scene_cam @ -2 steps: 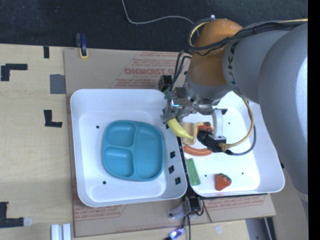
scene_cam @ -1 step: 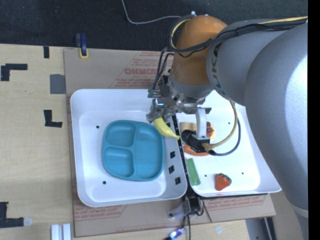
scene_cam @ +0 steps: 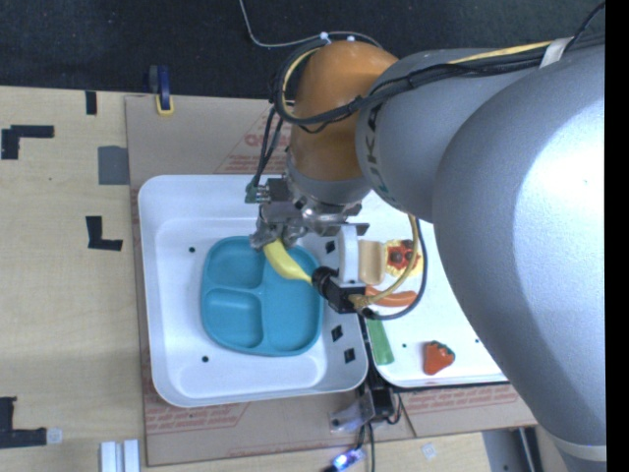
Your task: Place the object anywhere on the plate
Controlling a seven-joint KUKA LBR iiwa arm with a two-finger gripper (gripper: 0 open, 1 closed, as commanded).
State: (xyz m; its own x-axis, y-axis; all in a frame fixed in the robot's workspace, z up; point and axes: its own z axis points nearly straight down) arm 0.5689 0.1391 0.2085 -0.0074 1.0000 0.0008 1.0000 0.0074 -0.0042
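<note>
Wooden bench (scene_cam: pixel 59 293), cardboard sheet (scene_cam: pixel 197 136) (brown), two white bins (scene_cam: pixel 162 264) side by side

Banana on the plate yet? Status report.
Gripper over plate's upper right rim. Banana at its tip, over blue plate; release not confirmed. Nothing in the way.

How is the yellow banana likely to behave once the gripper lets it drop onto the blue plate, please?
The banana looks like a smooth, curved plastic toy, so it is probably stiff and light. Its curve may let it rock or slide a little. The plate has raised dividers and a rim, which should likely stop it inside a compartment.
</note>
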